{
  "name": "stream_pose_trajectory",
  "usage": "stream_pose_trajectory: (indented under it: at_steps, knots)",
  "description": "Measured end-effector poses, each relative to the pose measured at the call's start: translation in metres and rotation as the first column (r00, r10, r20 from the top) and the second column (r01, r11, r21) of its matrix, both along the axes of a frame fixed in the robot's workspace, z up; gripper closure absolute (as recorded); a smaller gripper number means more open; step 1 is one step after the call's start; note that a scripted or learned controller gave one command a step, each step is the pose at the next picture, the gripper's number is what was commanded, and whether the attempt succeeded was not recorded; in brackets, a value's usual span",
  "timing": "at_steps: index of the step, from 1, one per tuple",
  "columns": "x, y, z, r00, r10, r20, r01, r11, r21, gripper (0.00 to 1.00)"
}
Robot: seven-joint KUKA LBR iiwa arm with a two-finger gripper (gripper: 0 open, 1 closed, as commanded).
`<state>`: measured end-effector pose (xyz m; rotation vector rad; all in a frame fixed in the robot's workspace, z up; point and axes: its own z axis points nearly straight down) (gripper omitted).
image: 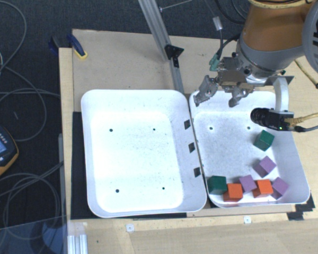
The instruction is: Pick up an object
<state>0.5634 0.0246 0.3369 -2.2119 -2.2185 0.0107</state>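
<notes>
So the bench (148,41) is the biggest thing here, plain tan board with two shallow white bins sitting side by side on it. The left bin (95,110) is just speckled white floor with a few dark dots. The right bin (222,136) is where all the blocks ended up, mostly bunched along its near edge.

My arm (278,25) comes in from the upper right, big orange band and grey wrist, parked over the far end of the right bin. A slanted metal pole (156,30) runs down to the gap between the bins.

My gripper (221,96) hangs over the far left corner of the right bin, jaws spread apart with nothing between them. A small black camera unit (267,118) sticks out just beside it.

Blocks, roughly by size: a teal one (264,140) off on its own mid-bin, a purple one (265,165) below it, then the near-edge row: dark green (218,184), orange (234,191), purple (248,183), orange (264,187), purple (280,187). All well apart from my fingers.
</notes>
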Motion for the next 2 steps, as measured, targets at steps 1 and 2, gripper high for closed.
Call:
stream_pose_trajectory:
  at_steps: [1, 2]
  knots:
    - [-0.080, -0.093, -0.055, 1.000, -0.014, 0.001, 0.014, 1.000, -0.002, 0.00]
    - [-0.048, -0.176, 0.021, 1.000, -0.010, 0.021, 0.010, 1.000, -0.007, 0.00]
